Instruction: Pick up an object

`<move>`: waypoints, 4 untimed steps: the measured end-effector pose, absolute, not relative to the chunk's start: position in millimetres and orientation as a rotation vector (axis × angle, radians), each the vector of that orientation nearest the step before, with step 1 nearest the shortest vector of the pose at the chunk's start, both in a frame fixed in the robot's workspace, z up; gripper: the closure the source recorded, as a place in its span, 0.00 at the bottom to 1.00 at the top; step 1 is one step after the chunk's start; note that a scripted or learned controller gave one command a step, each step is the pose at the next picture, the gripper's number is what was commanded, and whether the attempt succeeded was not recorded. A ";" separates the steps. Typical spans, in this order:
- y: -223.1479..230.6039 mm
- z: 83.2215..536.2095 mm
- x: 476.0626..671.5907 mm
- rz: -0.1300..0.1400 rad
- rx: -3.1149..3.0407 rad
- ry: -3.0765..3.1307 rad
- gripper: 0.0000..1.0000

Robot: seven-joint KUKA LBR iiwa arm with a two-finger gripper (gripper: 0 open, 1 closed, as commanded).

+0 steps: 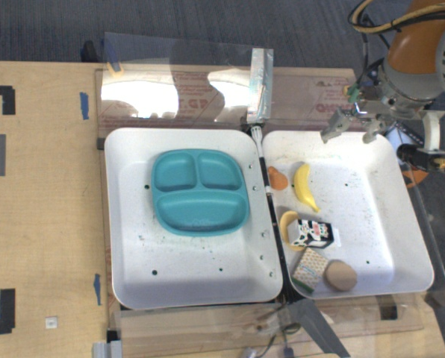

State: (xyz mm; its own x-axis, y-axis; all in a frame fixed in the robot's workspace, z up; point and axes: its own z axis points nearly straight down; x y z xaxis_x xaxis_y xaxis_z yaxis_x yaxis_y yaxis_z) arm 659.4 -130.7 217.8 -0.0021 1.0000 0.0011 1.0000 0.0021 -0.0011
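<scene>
The arm [420, 47] hangs over the right bin's [402, 222] far rim, gripper [353, 131] spread wide with nothing in it. Targets crowd the bin's left wall: banana [305, 186], cow-print carton [313, 233], brown ball [341, 276], orange piece [278, 178]. The risk, I'd say: fingers catch that wall or nudge a neighbour, closing on air.

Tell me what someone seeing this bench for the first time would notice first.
Probably the teal divided plate, lying alone in the middle of the left bin. Next, the yellow banana in the right bin, with a small orange piece beside it and a cow-print carton, a patterned packet and a brown ball nearer the front. The gripper, open, hangs over that bin's far edge.
</scene>
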 end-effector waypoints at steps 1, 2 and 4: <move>-94.1 125.0 625.8 0.008 -2.281 -2.150 0.00; -96.3 87.4 633.4 0.002 -2.126 -2.322 0.00; -67.5 189.5 606.3 -0.011 -2.102 -2.345 1.00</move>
